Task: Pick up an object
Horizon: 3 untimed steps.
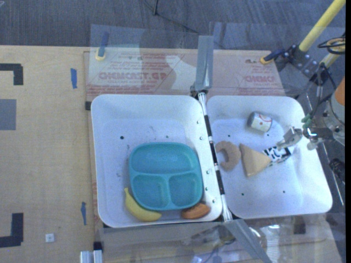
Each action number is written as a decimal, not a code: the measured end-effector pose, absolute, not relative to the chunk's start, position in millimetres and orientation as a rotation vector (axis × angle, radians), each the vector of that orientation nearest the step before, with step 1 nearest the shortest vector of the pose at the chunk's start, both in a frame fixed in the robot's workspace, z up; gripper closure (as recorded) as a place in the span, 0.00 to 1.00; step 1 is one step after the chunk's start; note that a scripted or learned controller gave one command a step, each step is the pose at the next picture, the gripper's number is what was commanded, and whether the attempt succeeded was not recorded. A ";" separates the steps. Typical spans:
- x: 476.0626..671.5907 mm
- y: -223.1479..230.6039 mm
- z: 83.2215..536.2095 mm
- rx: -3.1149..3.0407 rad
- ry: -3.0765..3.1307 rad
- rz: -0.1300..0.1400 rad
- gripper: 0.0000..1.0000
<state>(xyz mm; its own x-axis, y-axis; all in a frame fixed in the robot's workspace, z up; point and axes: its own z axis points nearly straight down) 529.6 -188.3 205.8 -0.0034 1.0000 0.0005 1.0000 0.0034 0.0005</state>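
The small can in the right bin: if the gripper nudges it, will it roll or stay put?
The can seems to lie on its side, so it would probably roll. It looks small, likely light. The bin floor around it is smooth, so it may skid away.

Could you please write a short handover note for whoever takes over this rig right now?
Gripper: low in the right bin, beside the black-and-white object; grip unclear.
Right bin: small can, tan wedge, brown curved piece.
Left bin: teal tray, banana, orange item.
Done: nothing visibly lifted.
Left: grasp and raise one object.
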 end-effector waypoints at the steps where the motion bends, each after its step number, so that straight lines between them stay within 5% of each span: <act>1: 562.8 -166.1 115.0 -2.288 -2.208 -0.031 0.00; 3: 555.5 -186.3 107.0 -2.581 -1.867 -0.044 0.00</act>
<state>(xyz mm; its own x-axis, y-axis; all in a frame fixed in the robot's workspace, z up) 555.5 -186.3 107.0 0.3130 0.9498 -0.0037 0.9485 -0.3124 0.0521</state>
